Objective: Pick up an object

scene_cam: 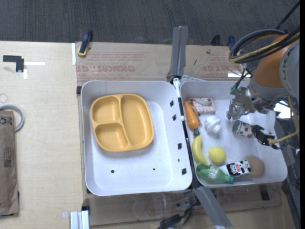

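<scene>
**Several objects, one just below the gripper**

The gripper (237, 109) hangs over the right bin (224, 95), and from this slant I cannot tell whether it is open or closed. The likeliest pick is the spotted cup (243, 129), just below the gripper in the view. It is tipped on its side, with its long axis running roughly across the view. A short drop toward the near rim should reach it, and nothing stands between.

To the gripper's view-left sits a white crumpled wad (213, 124). Farther that way are a snack packet (202, 105) and a carrot (191, 116). Below and left of the gripper lie a lemon (217, 154) and a banana (197, 149). Well below it are a cow-print carton (238, 168), a brown ball (256, 166) and a green bottle (214, 174). Far left of the gripper, a yellow divided plate (123, 123) lies in the left bin (86, 142).
</scene>
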Robot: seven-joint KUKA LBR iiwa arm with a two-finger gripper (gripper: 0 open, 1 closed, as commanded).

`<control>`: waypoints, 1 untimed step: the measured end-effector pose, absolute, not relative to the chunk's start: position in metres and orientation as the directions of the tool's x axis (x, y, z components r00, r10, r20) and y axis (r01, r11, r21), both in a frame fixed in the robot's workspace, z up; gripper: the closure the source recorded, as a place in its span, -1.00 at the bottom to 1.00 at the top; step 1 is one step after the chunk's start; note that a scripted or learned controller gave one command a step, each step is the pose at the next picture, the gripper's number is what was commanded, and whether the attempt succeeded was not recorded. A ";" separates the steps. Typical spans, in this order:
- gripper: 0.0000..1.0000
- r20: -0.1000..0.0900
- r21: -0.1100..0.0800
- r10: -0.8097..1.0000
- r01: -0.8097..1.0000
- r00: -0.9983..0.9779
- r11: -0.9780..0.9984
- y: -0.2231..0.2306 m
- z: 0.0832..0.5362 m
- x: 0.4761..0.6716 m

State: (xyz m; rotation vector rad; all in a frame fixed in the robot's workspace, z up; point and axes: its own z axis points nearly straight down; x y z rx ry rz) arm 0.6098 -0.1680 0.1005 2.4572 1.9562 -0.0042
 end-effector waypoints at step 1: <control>1.00 0.000 -0.002 1.000 0.999 0.032 -0.032 -0.161 0.091 0.536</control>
